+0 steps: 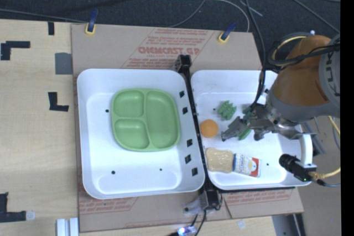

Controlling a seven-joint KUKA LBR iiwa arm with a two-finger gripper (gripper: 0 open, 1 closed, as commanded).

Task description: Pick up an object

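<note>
Orange ball (209, 129) just left of gripper (237, 130), jaws apart, clamping nothing

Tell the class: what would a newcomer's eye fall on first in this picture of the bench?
Probably the light green divided plate, which lies alone in the left bin. Next comes the arm's orange band at the right, with the gripper reaching over the right bin. There, an orange ball, a small green toy and a packet with a red label lie close together.
</note>
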